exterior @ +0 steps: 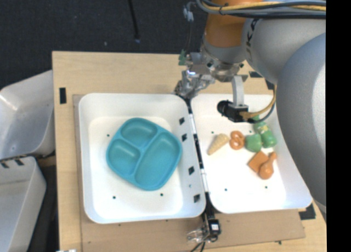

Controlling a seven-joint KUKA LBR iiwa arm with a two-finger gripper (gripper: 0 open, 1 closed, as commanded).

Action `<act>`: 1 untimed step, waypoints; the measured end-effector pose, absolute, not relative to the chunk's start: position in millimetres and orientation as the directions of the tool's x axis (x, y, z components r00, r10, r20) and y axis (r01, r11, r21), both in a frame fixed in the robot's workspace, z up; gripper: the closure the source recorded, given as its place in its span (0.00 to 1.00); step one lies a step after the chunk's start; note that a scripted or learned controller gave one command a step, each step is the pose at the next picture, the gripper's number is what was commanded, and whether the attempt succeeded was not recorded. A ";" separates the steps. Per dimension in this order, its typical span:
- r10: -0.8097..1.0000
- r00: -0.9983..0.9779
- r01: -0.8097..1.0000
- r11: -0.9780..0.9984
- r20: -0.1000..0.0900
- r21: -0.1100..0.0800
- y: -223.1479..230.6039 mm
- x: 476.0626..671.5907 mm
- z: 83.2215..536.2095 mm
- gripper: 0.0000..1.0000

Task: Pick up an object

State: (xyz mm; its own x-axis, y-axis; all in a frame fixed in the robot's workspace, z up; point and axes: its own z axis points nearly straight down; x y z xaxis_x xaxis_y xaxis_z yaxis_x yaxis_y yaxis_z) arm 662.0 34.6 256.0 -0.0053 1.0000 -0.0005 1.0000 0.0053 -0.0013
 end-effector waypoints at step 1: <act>1.000 -0.005 1.000 0.005 -0.001 -0.001 77.3 662.5 249.0 1.00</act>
